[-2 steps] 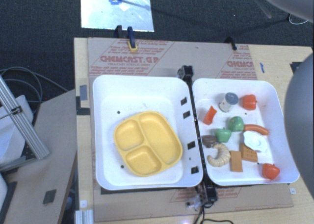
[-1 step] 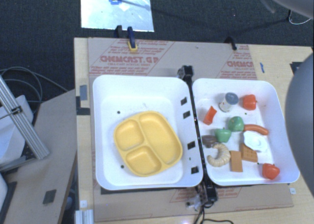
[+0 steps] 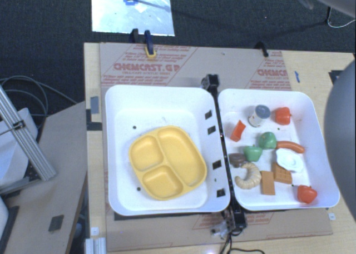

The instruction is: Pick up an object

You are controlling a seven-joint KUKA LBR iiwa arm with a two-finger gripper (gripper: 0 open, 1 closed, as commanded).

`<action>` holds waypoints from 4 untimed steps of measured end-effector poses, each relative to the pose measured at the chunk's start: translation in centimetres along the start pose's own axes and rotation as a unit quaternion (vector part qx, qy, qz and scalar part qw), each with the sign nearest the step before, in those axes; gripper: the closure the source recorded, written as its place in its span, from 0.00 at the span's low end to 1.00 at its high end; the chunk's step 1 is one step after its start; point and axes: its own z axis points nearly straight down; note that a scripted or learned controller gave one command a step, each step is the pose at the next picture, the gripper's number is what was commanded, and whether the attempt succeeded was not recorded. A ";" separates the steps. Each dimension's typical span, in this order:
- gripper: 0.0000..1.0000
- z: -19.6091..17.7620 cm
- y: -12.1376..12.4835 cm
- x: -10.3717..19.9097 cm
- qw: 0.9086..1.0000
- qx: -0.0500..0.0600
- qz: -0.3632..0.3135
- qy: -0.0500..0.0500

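Yellow tray (image 3: 167, 162) seen in L bin (image 3: 119, 114), small toy foods scattered in R bin (image 3: 317, 130), grey arm (image 3: 340, 130) blurred at R edge, claw state can't be told.

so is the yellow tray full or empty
Empty: all three compartments of the yellow tray show bare plastic; it lies flat in the left bin.

I see a yellow tray (image 3: 167, 162) in my left white bin (image 3: 119, 136); my right bin (image 3: 314, 136) has red tomatoes (image 3: 282, 115), green peppers (image 3: 267, 140), and a tan waffle (image 3: 282, 174).
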 end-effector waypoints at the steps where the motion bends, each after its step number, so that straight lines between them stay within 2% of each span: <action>1: 1.00 -1.1 0.1 0.0 1.000 -0.005 -0.002 0.001; 2: 0.00 -1.1 0.1 0.0 1.000 -0.005 -0.002 0.001; 3: 1.00 -2.3 0.1 0.0 1.000 -0.012 -0.003 0.002; 4: 0.00 -2.3 0.1 0.0 1.000 -0.011 -0.003 0.002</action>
